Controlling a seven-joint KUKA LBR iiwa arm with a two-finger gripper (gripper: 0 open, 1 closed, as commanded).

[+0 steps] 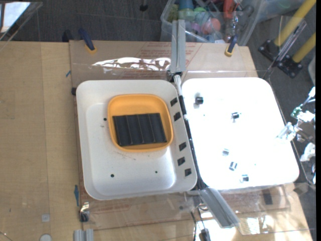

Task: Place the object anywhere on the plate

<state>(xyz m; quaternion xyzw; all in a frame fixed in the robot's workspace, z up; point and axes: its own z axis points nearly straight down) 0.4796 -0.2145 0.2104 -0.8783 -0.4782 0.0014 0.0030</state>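
Already the dark ridged block [139, 129] lies on the orange plate [115, 107] in the left bin [95, 179], while the claw [301, 127] at the far right edge is too blurred to read, so a stray return sweep could knock it off.

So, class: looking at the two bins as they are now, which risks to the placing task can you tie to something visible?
1. The dark ribbed rectangular object already covers most of the shallow orange plate, so nudging it could push it over the rim.
2. The right white bin is washed out by glare, so its small dark bits may be hard to locate.
3. The upright divider between the bins could catch a low crossing.
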